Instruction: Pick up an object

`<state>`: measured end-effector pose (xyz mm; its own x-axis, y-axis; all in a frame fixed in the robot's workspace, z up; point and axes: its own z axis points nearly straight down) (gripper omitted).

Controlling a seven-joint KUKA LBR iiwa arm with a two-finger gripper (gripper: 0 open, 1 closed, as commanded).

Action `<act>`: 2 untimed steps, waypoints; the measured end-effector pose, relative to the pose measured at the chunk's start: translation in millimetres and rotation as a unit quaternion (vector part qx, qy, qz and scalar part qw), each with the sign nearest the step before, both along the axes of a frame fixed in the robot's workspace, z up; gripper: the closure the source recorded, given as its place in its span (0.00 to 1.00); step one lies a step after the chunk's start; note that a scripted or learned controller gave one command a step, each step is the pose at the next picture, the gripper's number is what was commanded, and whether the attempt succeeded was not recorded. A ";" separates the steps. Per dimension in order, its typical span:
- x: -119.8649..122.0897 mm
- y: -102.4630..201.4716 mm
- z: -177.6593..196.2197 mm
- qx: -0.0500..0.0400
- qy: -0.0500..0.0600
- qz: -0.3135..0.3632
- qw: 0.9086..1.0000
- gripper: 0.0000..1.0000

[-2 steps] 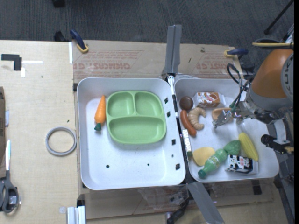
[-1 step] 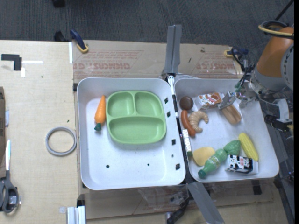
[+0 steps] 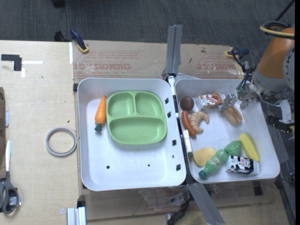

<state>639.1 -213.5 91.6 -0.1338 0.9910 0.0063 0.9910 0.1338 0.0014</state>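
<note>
The right bin [image 3: 262, 125] holds several toy foods: a brown ball [image 3: 186, 103], a snack packet [image 3: 210, 100], a croissant [image 3: 199, 119], a red sausage [image 3: 186, 122], a tan bun [image 3: 234, 116], a corn cob [image 3: 249, 146], a green bottle [image 3: 213, 163], a yellow piece [image 3: 204, 156] and a black-and-white carton [image 3: 242, 165]. My gripper [image 3: 230, 101] hangs low at the bin's back right, just above the bun's upper end and beside the snack packet. Nothing is visibly lifted.
The left bin [image 3: 89, 163] holds a green divided plate [image 3: 137, 117] and a carrot [image 3: 100, 111] by its left wall. On the bench to the left lie a tape ring [image 3: 61, 141] and scissors [image 3: 8, 192]. A metal divider post [image 3: 174, 50] stands behind the bins.
</note>
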 end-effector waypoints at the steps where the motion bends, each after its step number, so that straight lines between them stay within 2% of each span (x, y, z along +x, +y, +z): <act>1: -27.9 9.5 -0.1 -0.003 0.001 -0.017 1.000 0.00; 2: -28.3 9.3 7.9 -0.003 0.002 -0.017 1.000 1.00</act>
